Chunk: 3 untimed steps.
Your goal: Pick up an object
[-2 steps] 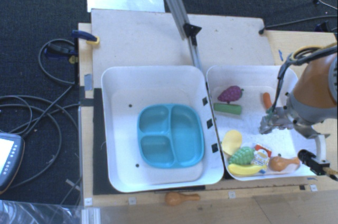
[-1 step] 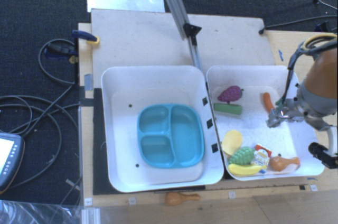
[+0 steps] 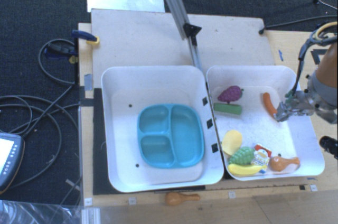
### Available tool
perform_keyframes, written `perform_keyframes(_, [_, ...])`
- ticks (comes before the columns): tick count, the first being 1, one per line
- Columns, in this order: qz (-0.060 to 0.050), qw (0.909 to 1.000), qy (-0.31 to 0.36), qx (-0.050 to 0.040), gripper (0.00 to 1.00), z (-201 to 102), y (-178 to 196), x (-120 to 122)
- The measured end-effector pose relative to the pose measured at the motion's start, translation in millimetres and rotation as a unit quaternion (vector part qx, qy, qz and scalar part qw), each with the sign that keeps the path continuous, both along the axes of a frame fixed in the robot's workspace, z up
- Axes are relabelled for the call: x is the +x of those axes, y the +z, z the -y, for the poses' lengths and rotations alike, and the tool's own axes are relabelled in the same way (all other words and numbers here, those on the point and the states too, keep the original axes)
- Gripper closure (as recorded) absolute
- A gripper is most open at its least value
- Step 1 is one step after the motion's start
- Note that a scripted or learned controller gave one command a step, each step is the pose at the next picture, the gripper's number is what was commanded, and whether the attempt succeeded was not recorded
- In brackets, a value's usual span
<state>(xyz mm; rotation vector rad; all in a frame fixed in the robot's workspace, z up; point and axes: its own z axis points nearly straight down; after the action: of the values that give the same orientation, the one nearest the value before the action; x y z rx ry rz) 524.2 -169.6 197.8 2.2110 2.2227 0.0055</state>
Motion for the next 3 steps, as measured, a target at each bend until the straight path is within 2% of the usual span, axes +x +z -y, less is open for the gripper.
perform_keyframes(1, [-0.002, 1.0, 0.001, 0.0006, 1.0, 0, 8, 1])
perform_keyframes(3, [-0.003, 1.0, 0.003, 0.0022, 1.0, -99, 5, 2])
